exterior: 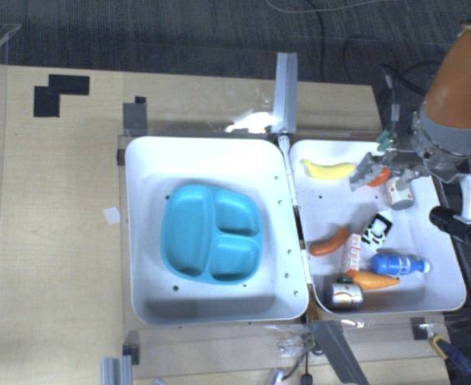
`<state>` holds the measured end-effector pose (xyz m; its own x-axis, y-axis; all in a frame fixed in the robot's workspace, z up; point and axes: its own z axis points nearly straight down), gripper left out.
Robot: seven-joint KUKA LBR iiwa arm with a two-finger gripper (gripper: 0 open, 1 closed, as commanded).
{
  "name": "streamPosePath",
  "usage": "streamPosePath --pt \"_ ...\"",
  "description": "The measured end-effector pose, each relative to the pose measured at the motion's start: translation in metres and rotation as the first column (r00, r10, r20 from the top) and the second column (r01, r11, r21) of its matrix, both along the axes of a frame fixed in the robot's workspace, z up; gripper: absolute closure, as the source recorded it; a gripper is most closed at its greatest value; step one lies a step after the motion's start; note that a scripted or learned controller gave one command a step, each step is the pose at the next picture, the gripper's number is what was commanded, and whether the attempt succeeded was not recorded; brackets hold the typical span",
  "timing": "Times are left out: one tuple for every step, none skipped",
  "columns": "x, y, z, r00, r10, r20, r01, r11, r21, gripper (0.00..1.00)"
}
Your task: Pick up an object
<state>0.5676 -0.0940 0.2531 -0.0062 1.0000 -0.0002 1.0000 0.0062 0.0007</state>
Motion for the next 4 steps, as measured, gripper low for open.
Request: streamPosePath --pt "-0.035 -0.014 -0.126 0.993 -0.116 0.009 0.116 0.993 0.0 0.0" --pt "-0.021 -0.009 -0.145 0.999 -0.011 0.049 0.012 1.0 -0.016 0.0" --pt "-0.013 -0.01 -0.128 0.997 -0.008 0.077 0.01 1.0 -0.025 1.0" --pt "0.023 0.015 -0.035 1.0 -0.01 0.003 0.01 1.0 -0.001 1.0"
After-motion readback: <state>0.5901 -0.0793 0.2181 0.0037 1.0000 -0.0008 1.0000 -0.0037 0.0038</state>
